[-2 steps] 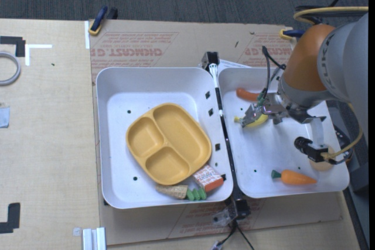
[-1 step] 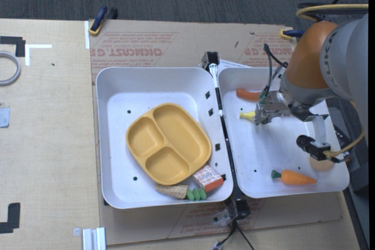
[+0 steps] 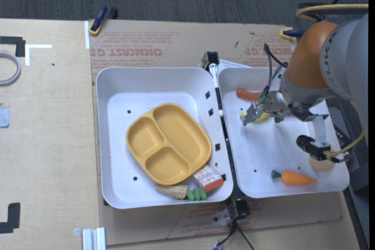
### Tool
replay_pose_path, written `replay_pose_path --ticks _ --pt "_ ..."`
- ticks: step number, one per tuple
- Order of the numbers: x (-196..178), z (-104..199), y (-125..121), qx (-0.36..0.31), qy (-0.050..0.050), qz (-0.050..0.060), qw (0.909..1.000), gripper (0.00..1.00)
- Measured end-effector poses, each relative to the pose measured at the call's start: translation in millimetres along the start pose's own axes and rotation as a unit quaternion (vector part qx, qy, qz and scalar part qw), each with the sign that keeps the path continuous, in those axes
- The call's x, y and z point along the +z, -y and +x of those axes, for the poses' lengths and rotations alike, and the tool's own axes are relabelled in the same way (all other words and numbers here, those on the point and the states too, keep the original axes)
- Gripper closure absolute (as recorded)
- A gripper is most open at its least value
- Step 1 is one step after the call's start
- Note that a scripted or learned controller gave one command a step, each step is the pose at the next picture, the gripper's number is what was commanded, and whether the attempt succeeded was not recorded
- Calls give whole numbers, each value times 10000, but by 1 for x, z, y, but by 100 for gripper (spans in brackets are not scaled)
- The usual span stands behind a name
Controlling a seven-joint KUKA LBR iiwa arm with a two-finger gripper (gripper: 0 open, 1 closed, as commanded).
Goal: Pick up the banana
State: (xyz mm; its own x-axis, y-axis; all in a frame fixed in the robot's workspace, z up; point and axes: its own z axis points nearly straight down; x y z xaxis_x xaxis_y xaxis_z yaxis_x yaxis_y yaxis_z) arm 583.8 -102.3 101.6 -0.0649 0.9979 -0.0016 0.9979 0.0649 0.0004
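The banana lies in the right bin, near its upper left, long axis roughly level across the view with one end toward the divider, and the gripper is clamped on it. An orange piece sits just above, a carrot well below; the yellow plate fills the left bin

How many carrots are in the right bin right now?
2. One carrot lies near the right bin's front edge; another carrot sits by its back left, beside the gripper. The arm may hide more.
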Motion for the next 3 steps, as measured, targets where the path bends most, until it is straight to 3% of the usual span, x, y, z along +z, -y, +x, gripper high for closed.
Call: replay_pose_path --ticks 1,2,3 --pt "9 -3 -57 217 -2 1 9998 0" --pt "-1 -3 -58 203 7 -1 9998 100" --pt "-91 55 -5 -1908 -4 -1 9816 100"
